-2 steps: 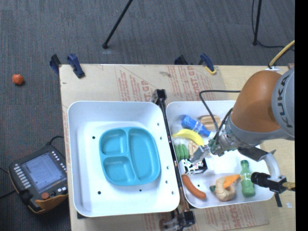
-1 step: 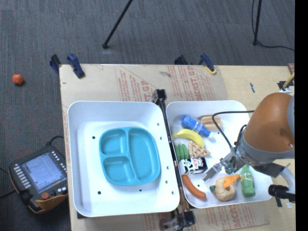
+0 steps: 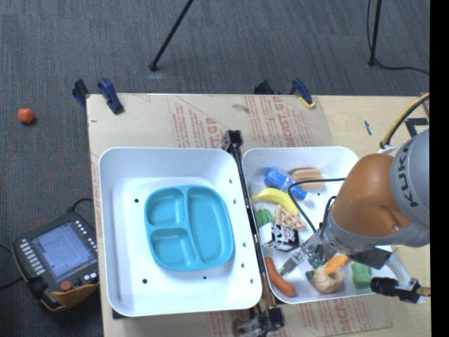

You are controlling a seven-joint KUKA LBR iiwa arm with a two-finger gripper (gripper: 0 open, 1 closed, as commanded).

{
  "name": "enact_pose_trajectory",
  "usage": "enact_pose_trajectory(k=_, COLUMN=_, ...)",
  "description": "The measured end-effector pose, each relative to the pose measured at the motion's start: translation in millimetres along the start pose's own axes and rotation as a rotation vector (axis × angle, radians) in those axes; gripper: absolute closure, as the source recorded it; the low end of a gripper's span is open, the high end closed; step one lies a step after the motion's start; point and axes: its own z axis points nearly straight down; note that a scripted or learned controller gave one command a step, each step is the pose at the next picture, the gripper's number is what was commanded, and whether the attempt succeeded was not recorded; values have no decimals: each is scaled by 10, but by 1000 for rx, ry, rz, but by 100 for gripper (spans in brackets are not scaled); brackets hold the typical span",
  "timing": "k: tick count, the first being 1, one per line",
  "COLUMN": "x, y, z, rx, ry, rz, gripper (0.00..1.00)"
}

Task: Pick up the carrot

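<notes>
Camera view: bench seen from above at a slant, two white bins side by side on a cardboard-covered top.
Arm [image 3: 382,199]: grey, with an orange band above the wrist, reaching in from the right over the right bin; the letters "KUK" read down its grey casing.
Gripper [image 3: 303,255]: low in the right bin's near half, pointing toward the bin's left.
Fingers: whether they are apart or together cannot be told.
Carrot [image 3: 337,262]: orange piece in the right bin, near its front, just beside the gripper on its right and touching nothing of it that can be seen; partly under the wrist.
Right bin [image 3: 337,150]: holds a banana [image 3: 276,198], a blue bottle [image 3: 280,181], a bun-like item [image 3: 306,175], a sausage [image 3: 280,278], a green piece [image 3: 360,274], a beige lump [image 3: 326,280] and a printed packet [image 3: 284,229] whose text is too small to read.
Left bin [image 3: 116,188]: holds a blue tray [image 3: 188,227] with three compartments.
Cardboard [image 3: 210,121]: red printing, mirrored or upside down, not legible.
Clamps [image 3: 109,95]: blue, at the bench's far edge.
Pendant [image 3: 56,258]: on the floor at left, screen lit.
Floor: a small red ball [image 3: 26,116] at far left.
</notes>
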Motion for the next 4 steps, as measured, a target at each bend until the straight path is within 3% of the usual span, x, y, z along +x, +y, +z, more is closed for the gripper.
enact_pose_trajectory(k=1, x=-597, y=-419, z=-134, rx=-1, ry=-1, rz=-48, gripper=0)
enact_pose_trajectory(k=3, x=-596, y=-421, z=-133, rx=-1, ry=-1, rz=-47, gripper=0)
enact_pose_trajectory(k=4, x=-299, y=-89, z=-4, rx=-1, ry=-2, rz=-370, gripper=0)
